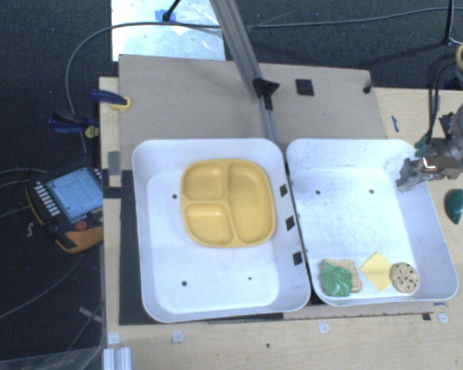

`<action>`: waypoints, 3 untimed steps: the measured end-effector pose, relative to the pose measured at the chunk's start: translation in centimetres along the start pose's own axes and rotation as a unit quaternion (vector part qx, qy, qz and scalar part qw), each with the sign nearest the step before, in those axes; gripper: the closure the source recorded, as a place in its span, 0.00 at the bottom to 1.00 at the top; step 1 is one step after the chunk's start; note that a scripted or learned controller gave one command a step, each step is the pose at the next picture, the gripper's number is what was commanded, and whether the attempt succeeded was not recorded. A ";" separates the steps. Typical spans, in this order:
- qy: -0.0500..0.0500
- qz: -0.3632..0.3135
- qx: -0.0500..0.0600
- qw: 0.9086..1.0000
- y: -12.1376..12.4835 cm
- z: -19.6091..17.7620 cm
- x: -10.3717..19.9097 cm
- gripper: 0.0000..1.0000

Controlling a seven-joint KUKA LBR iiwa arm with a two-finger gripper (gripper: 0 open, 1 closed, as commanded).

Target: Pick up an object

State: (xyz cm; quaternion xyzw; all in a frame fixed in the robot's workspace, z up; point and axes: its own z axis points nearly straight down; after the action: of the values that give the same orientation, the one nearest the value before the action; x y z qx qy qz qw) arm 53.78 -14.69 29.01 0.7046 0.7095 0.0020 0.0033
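Three toy foods lie in the near right corner of the right bin point(355, 206): a green leafy piece on a slice of toast point(338, 277), a yellow cheese square point(376, 271) and a round speckled cookie point(403, 277). My gripper point(410, 174) hangs over the bin's far right rim, well behind the foods and apart from them. Nothing shows in its grasp. The arm enters from the right edge.
The left bin point(216, 284) holds a yellow divided plate point(228, 202) toward its back. A small teal item point(454, 205) sits outside the right bin's right wall. A slanted metal pole point(243, 48) crosses the bench behind the bins. Cables and a handheld device point(68, 199) lie at far left.
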 end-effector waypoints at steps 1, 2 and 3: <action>0.001 -0.001 0.003 1.000 1.9 2.0 4.7 1.00; 0.001 -0.002 0.002 1.000 4.3 2.1 9.2 1.00; 0.002 -0.001 0.003 1.000 6.4 3.5 13.4 1.00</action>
State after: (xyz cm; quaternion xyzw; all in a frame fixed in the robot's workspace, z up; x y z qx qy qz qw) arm 60.06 -1.23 25.54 0.7037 0.7105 0.0011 0.0004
